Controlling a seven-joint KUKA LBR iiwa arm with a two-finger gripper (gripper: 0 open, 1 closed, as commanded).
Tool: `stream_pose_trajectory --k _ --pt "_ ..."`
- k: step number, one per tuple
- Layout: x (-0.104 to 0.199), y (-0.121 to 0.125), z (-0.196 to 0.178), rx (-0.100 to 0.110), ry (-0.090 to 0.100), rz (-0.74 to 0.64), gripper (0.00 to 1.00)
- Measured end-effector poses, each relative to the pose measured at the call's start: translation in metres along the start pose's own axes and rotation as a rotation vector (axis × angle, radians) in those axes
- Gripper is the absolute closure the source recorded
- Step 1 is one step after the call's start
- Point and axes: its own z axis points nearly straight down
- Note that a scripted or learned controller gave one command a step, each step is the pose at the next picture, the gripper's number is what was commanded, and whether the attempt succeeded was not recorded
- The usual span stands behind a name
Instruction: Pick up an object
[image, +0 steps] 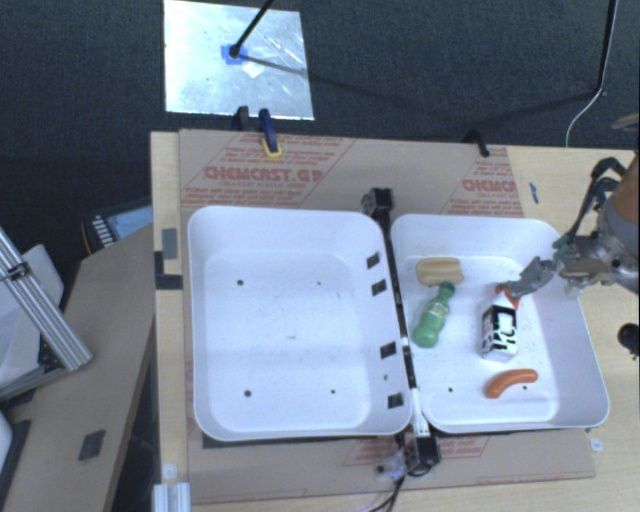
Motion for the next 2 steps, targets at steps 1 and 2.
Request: stream_pose_trajectory --k 1,2 --pt "0.040 -0.008 0.120 0.007 0.003 -0.004 0.00" --pt "0.060 0.011 0.131 -0.031 -0.010 0.002 0.00"
